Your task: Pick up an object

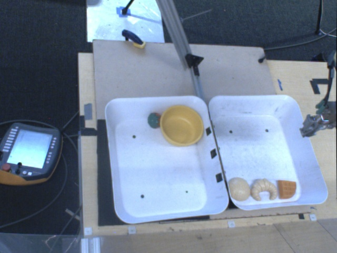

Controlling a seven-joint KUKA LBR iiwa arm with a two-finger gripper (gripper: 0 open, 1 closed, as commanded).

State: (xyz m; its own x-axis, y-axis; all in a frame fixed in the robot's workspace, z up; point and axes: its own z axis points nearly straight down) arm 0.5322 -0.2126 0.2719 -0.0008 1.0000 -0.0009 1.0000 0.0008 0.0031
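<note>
Bowl [181, 125], yellow and upright, sits at the far right corner of the left bin [158, 204], close against the bin's right wall. A small dark green ball [154, 120] lies just beside it on the left, touching or nearly so; it is too small to tell which. In the right bin [258, 141], three things line up along the near wall: a pale round bun [239, 188] on the left, a croissant [264, 189] in the middle, and an orange block [286, 188] on the right, all close together. The gripper [314, 124] shows at the right edge of the scene, over the right bin's right rim, well apart from every object. It is a small grey blur, partly cut off, and I cannot tell whether it is clenched or released; nothing can be made out in it. Left of the bench a pendant [29, 153] with a lit screen lies on the dark floor. A slanted metal pole [176, 25] crosses the far board [231, 73], and a blue and yellow clamp [133, 37] sits at the board's far left edge.
</note>
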